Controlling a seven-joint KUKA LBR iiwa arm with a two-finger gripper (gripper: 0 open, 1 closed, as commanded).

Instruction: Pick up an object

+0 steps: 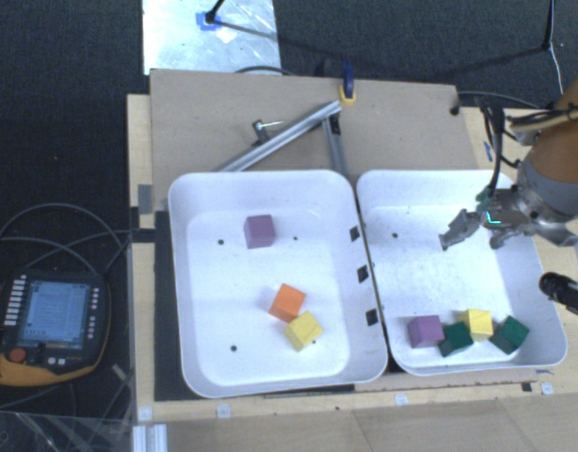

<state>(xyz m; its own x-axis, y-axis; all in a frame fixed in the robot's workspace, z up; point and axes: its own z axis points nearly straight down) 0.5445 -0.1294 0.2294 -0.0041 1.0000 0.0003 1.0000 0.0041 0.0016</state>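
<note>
Three cubes lie in the left bin (pixel 195 281): a purple cube (pixel 259 231) toward the back, an orange cube (pixel 287 301) and a yellow cube (pixel 304 330) touching it at the front. Along the front wall of the right bin (pixel 393 205) sits a row of blocks: a purple cube (pixel 425 330), a dark green block (pixel 455 338), a yellow block (pixel 479 323) and a green block (pixel 509 333). My gripper (pixel 477 236) hangs over the right bin's back right part, well behind that row. It is open, with nothing between its fingers.
A metal bar (pixel 284 135) lies slanted on the brown board behind the bins. A teach pendant (pixel 49 323) with its cables rests on the floor to the left. Black cables (pixel 491 135) run near the arm at the right.
</note>
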